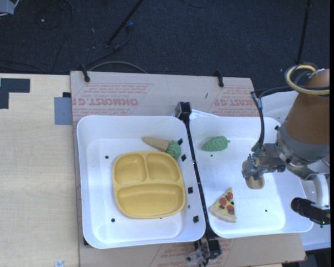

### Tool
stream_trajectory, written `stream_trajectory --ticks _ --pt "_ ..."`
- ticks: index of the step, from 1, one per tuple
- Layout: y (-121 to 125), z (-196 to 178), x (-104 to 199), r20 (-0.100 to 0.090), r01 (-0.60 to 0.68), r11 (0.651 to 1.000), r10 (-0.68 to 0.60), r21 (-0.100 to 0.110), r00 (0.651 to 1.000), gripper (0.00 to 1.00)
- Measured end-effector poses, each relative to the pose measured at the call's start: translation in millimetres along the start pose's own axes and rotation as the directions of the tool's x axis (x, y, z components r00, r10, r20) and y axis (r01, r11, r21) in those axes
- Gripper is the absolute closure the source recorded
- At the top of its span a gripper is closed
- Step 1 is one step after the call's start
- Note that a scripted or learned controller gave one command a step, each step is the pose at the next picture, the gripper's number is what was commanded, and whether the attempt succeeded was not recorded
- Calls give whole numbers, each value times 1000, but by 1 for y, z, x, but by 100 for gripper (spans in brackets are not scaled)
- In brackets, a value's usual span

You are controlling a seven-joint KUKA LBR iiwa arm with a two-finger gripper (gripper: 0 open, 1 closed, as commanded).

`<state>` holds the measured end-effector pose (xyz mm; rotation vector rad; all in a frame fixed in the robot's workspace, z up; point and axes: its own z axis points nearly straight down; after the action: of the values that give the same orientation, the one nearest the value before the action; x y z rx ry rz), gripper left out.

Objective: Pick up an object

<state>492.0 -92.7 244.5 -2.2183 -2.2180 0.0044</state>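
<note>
Pizza slice (224, 206), cardboard (156, 96) print mirrored, unreadable

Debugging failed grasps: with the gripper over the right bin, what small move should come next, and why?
Probably shift the gripper toward the pizza slice, then descend: it hovers beside that toy, the nearest object, and nothing visibly sits between its fingers.

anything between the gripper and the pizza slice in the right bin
No: in the camera view, bare white floor of the right bin separates the gripper from the pizza slice.
</note>
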Motion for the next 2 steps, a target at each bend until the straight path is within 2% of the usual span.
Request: stream_trajectory --ticks 1,2 --pt "8 58 -3 -1 0 1000 0 4 1000 0" --pt "4 122 1 -2 0 1000 0 6 1000 0"
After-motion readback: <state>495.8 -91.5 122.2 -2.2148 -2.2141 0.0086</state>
